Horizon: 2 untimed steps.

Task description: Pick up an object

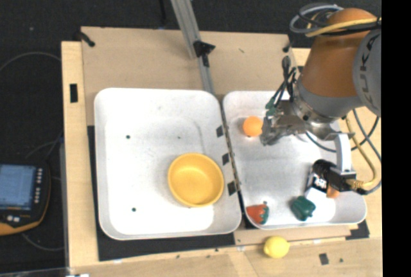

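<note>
Overhead view of a counter (160, 57) carrying 2 shallow white bins side by side. The left bin (141, 121) holds 1 yellow bowl (196, 179), upright, near its lower right corner. The right bin (276, 173) holds 3 loose things: an orange ball (252, 126) near its upper left corner, a red object (258, 212) against its lower rim, and a green object (303, 207) to the right of the red one, also near the lower rim. A small yellow fruit (276, 247) lies outside both bins, on the counter just below the right bin's lower rim.

The arm (334, 70) enters from the right of the frame and reaches down into the upper part of the right bin. The gripper (268, 134) sits just beside the orange ball, on the ball's right; whether the 2 touch cannot be resolved. Whether the gripper is open or closed cannot be told from this view, as its dark tip is seen from above against the wrist.

Progress, as judged from this view: nothing is visibly held, and all 5 loose things rest on a bin floor or the counter. The approach appears largely done, with the orange ball the likeliest target. The grasp itself and the lift clear of the bin remain. The red and green objects lie well apart from the gripper.
</note>
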{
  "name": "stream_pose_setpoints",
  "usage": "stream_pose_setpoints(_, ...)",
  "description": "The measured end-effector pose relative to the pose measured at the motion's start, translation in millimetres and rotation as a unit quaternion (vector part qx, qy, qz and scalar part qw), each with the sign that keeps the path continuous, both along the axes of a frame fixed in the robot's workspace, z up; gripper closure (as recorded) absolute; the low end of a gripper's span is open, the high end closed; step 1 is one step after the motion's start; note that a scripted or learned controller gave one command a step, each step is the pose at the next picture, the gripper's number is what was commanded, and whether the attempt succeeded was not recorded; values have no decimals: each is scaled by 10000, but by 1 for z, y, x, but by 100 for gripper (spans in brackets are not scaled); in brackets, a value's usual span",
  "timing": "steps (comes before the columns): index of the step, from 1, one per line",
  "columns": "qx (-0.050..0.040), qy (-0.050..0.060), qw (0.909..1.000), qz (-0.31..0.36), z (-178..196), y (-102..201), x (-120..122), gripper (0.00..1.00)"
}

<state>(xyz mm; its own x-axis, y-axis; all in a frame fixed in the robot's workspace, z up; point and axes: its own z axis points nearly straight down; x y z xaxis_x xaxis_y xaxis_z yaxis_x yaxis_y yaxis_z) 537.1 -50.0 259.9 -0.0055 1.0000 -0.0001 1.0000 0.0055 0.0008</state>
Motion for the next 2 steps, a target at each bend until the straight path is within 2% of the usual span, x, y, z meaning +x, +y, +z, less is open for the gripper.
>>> stream_pose_setpoints(1, 9, -16, 10000, 14, 6, 52, -1, 100)
stream_pose_setpoints(2, 5, 4, 10000, 6, -11, 102, -7, 100)
